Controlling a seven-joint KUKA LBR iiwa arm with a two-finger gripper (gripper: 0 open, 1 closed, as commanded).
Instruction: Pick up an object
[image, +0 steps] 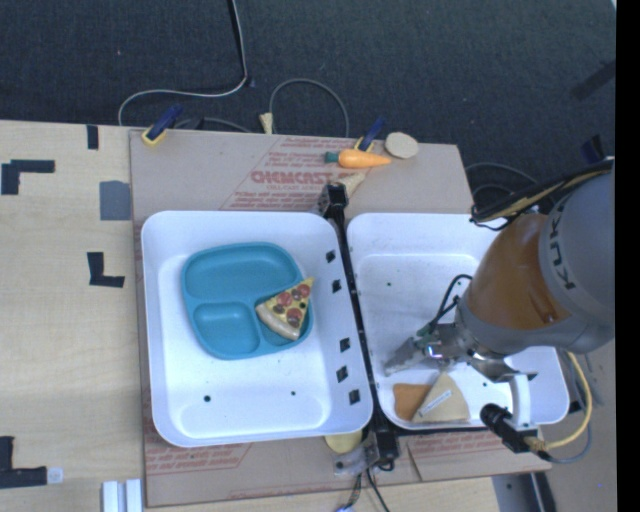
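Arm (545, 280) low over right bin (400, 240)

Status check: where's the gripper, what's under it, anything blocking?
Gripper low in right bin, above the toast-like pieces at the near wall. Nothing seen between fingers. Pizza slice on blue tray, left bin. Nothing in the way.

Arm (545, 275) cut off by right edge; its bulk hides part of right bin (400, 240). Gripper (430, 350) fingertips too small and blurred to read. Tan object (432, 400) at near wall, identity unclear, partly covered.
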